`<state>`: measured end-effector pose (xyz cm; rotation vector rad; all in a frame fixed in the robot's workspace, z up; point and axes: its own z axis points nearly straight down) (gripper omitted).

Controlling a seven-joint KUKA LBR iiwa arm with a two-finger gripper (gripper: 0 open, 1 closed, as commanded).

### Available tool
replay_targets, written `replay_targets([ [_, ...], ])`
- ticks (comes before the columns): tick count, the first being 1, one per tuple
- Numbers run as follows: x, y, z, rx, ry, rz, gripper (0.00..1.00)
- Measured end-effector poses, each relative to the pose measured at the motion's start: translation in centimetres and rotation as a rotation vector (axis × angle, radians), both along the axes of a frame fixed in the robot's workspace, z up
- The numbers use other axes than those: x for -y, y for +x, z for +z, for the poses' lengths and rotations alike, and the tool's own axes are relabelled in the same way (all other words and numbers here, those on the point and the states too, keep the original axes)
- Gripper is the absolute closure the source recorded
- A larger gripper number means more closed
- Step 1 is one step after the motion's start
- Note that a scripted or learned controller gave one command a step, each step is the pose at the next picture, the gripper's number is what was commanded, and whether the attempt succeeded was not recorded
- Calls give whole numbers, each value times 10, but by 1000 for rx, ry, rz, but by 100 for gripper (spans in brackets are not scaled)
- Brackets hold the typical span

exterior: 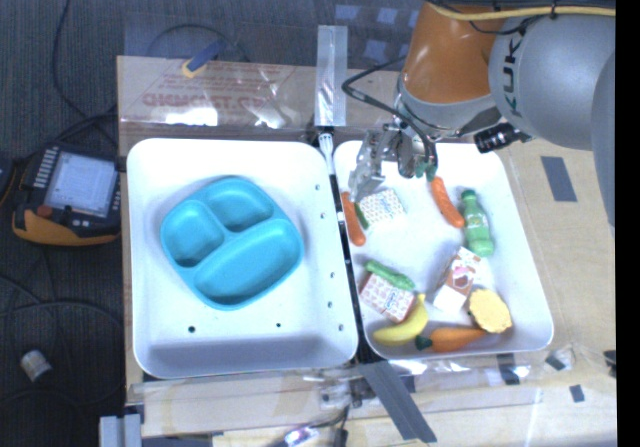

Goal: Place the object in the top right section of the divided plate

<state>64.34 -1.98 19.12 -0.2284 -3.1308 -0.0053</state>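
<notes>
Pincer (385,167) hanging over right bin (528,265) beside white packet (381,205), finger state impossible to tell. Blue divided plate (232,239) waiting bare in left bin (150,335). Possible miss or double grab: carrot (352,218) and pepper (444,201) crowd close. Target object unclear; fingertips blurred against clutter.
</notes>
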Motion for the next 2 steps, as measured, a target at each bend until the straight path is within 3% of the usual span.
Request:
replay_targets([
  [1, -67, 14, -11, 1, -2, 195, 100],
  [2, -31, 27, 48, 4, -1, 164, 100],
])
